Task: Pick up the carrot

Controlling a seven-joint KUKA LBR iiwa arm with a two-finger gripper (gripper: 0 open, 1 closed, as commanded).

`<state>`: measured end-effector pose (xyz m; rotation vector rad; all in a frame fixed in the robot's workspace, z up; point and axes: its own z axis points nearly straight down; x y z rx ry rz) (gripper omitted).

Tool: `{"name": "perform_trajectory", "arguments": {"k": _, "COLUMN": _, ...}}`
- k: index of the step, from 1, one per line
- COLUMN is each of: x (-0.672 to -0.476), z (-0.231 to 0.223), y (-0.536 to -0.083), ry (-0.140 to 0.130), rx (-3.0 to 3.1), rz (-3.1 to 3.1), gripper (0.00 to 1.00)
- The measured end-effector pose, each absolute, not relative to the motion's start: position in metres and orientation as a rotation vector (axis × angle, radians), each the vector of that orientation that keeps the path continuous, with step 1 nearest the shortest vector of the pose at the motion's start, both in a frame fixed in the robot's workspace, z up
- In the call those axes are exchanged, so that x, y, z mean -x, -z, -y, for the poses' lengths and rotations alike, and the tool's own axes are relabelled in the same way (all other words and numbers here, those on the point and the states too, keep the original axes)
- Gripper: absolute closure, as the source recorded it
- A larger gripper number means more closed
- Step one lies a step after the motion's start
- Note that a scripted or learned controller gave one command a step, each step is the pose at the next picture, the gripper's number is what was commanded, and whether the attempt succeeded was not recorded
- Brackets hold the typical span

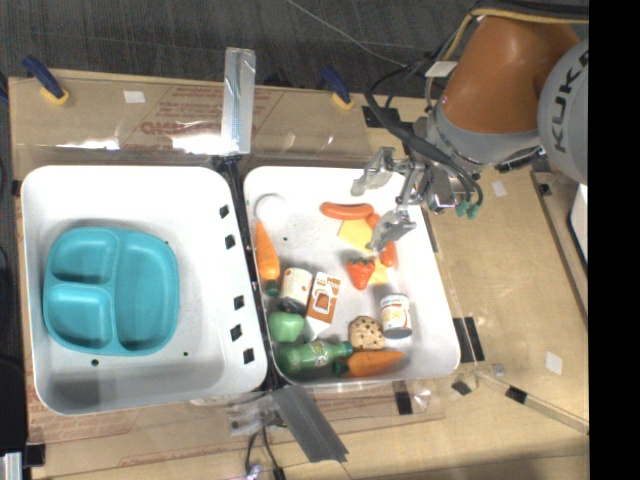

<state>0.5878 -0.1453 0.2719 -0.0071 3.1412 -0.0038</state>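
Note:
An orange carrot (266, 253) lies along the left wall of the right bin (440, 298), pointing toward the near side. A second orange carrot (376, 362) rests against the bin's near wall. My gripper (382, 204) hovers over the back right part of this bin, above a red sausage (346, 209) and a yellow cheese slice (354, 233). Its fingers (391, 230) stand apart, so it is open with nothing held between them. Both carrots are well away from it, to the left and toward the near side.
The right bin also holds a red strawberry-like piece (362, 271), a small carton (322, 297), a can (294, 287), a jar (395, 314), a cookie (366, 332) and green vegetables (300, 353). A teal divided plate (110, 290) sits in the left bin (50, 188).

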Motion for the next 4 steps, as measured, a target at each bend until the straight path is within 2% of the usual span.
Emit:
{"name": "perform_trajectory", "arguments": {"k": 1, "x": -0.572, "z": 0.175, "y": -0.116, "ry": 0.009, "rx": -0.226, "rz": -3.115, "gripper": 0.0}}
{"name": "perform_trajectory", "arguments": {"k": 2, "x": -0.503, "z": 0.208, "y": -0.093, "ry": -0.003, "rx": -1.051, "rz": -2.959, "gripper": 0.0}}
{"name": "perform_trajectory", "arguments": {"k": 3, "x": -0.525, "z": 0.183, "y": -0.093, "ry": -0.002, "rx": -1.099, "rz": -2.94, "gripper": 0.0}}
{"name": "perform_trajectory", "arguments": {"k": 4, "x": -0.595, "z": 0.209, "y": -0.098, "ry": -0.001, "rx": -1.113, "rz": -2.936, "gripper": 0.0}}
